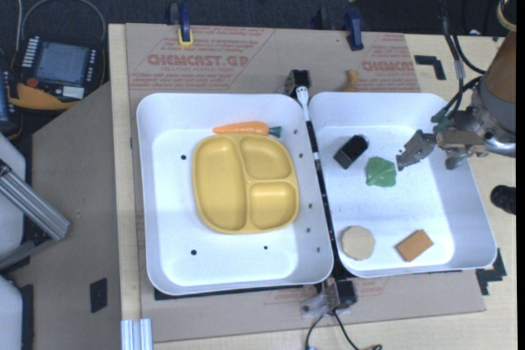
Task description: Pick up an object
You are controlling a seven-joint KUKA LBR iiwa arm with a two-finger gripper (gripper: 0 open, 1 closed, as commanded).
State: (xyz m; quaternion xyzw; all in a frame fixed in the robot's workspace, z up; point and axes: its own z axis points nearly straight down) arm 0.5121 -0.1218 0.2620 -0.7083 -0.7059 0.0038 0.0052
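Arm reaching in over the right bin, nothing in its grasp.

The grey arm's two-finger gripper (pixel 428 148) hangs over the right white bin (pixel 467 201), fingers spread apart and empty, the left fingertip just beside the crumpled green leaf-shaped piece (pixel 380 172). Nearby lie a small black block (pixel 351 151), a round beige biscuit-like disc (pixel 358 242) and an orange-brown rectangular slab (pixel 414 245).

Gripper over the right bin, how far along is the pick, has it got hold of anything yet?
Nothing looks picked yet. The gripper hangs open over the right bin, with nothing between its fingers. The green piece lies just beside its fingertip, the black block, round cracker and orange block all rest on the bin floor. Descending, closing and lifting are left.
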